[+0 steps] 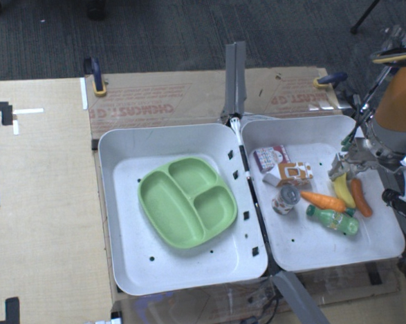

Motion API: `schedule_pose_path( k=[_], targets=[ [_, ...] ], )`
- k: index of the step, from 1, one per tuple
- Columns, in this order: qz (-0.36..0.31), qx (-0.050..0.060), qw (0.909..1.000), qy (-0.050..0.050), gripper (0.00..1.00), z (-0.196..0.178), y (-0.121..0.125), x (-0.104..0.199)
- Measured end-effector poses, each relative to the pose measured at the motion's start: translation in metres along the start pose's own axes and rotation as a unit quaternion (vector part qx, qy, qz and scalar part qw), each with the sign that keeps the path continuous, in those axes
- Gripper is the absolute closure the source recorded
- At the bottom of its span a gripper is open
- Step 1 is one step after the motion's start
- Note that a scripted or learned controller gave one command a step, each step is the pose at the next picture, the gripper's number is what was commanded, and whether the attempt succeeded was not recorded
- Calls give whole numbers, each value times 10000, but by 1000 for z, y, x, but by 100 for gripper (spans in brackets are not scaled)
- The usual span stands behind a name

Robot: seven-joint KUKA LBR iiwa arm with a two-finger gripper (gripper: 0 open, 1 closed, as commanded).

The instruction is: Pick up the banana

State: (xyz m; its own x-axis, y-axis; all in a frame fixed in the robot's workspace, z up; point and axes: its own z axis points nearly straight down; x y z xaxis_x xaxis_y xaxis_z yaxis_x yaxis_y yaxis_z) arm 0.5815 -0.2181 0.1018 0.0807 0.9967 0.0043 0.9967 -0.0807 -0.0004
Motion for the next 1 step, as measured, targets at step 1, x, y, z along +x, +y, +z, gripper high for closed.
schedule_pose_path(
  k=[1],
  targets=[
    [39, -2, 10000, -26, 100, -91, 10, 62]
  ],
)
